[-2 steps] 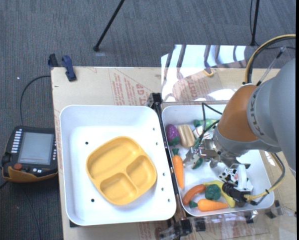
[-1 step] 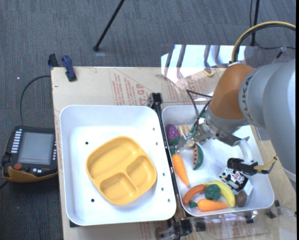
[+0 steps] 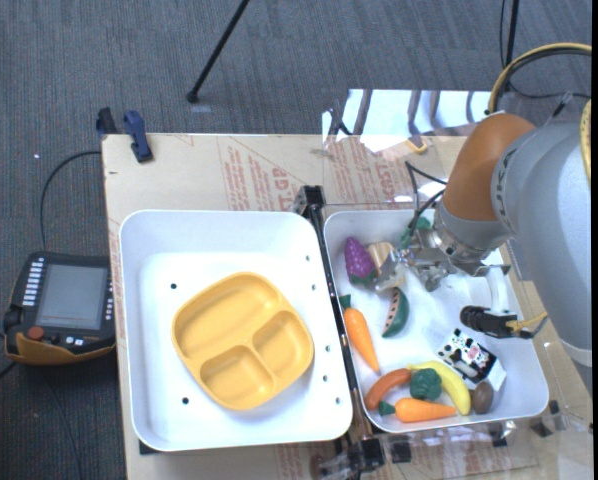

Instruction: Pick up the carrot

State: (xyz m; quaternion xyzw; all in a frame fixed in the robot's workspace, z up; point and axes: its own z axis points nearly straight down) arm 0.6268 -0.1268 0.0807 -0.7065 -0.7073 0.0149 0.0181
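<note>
An orange carrot [image 3: 360, 337] with a green top lies against the left wall of the right bin [image 3: 524, 368], pointing toward the front. A second, shorter carrot [image 3: 420, 409] lies at the bin's front edge. My gripper [image 3: 403, 270] hangs low over the back left part of that bin, just above a green melon slice [image 3: 397, 311] and beside purple grapes [image 3: 357, 258]. It is behind and to the right of the long carrot, apart from it. The wrist hides its tips.
A yellow divided plate [image 3: 241, 340] lies in the left bin [image 3: 139, 268]. The right bin also holds a red-orange pepper [image 3: 384, 386], broccoli [image 3: 426, 383], a banana [image 3: 451, 386], a cow-print carton [image 3: 469, 356] and a tan toy [image 3: 381, 256].
</note>
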